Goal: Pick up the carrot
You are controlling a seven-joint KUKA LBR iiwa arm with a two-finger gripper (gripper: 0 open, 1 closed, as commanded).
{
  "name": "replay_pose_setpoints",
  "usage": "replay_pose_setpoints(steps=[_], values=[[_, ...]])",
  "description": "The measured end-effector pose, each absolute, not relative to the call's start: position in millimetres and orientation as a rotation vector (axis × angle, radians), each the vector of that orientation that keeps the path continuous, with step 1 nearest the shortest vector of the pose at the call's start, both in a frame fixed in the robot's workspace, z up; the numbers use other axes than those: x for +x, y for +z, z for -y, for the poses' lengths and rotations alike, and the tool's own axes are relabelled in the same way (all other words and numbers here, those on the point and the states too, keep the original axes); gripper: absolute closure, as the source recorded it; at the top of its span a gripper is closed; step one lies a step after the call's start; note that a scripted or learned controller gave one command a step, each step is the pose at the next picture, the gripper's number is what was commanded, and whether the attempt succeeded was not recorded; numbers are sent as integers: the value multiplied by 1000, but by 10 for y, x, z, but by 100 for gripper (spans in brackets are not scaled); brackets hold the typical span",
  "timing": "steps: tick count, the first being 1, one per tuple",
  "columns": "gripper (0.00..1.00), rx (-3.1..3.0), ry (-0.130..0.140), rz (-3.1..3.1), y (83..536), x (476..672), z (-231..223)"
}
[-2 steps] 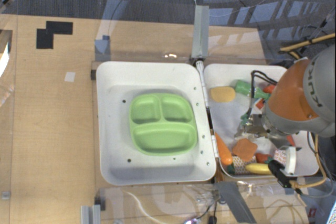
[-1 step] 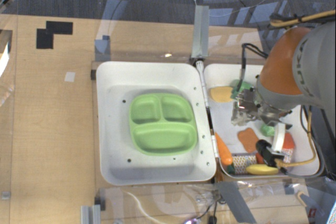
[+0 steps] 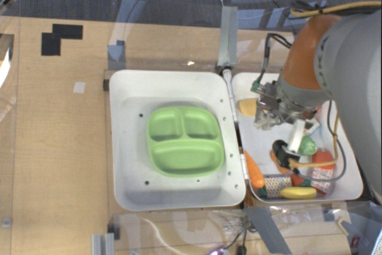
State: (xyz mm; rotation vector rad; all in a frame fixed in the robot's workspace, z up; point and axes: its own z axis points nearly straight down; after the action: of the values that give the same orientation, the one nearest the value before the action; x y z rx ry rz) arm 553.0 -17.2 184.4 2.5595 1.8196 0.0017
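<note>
Orange carrot (image 3: 255,171); green plate (image 3: 185,140); white bins (image 3: 128,146).

A green divided plate (image 3: 185,140) lies in the left bin (image 3: 119,146). In the right bin (image 3: 253,89), the carrot (image 3: 255,171) rests along the near left wall, beside a banana (image 3: 298,193) and other toy food. The gripper (image 3: 265,119) hangs over that bin's middle, above and apart from the carrot.

I see a green divided plate (image 3: 185,140) centered in the left bin (image 3: 128,128). In the right bin (image 3: 262,135), a yellow banana (image 3: 298,193) lies along the near edge, a pale yellow piece (image 3: 247,107) by the far-left corner.
</note>
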Motion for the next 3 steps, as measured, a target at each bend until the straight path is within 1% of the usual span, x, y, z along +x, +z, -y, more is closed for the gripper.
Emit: replay_pose_setpoints(steps=[1, 2, 3], values=[[0, 2559, 2, -1821, 1845, 5530, 170], [0, 2552, 0, -1832, 1123, 4924, 860], [0, 2221, 15, -2207, 915, 5153, 1013]])
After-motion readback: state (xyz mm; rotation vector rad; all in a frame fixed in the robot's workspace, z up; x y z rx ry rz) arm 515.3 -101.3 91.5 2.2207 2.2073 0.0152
